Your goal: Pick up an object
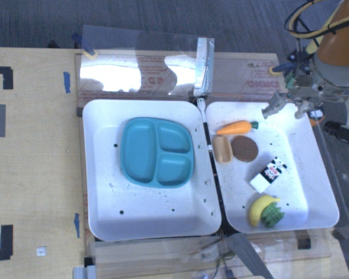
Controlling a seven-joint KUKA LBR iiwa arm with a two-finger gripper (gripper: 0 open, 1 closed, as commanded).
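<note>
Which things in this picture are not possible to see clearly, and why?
- Gripper, camera view: too small and blurred against the bin rim to judge its state.
- Arm: cut off by the right edge.
- Green item: covers one end of the banana.
- White box: print too small to read.

No legible text or labels

Arm (337,45) at upper right: a rounded orange band sits above a pale grey wrist section. Black and yellow cables (305,17) loop beside the orange part. Below the wrist, a grey metal claw (291,105) with angular, light-coloured fingers. Small blue and yellow fittings (284,68) sit on the wrist's side; finer details are blurred.
</note>
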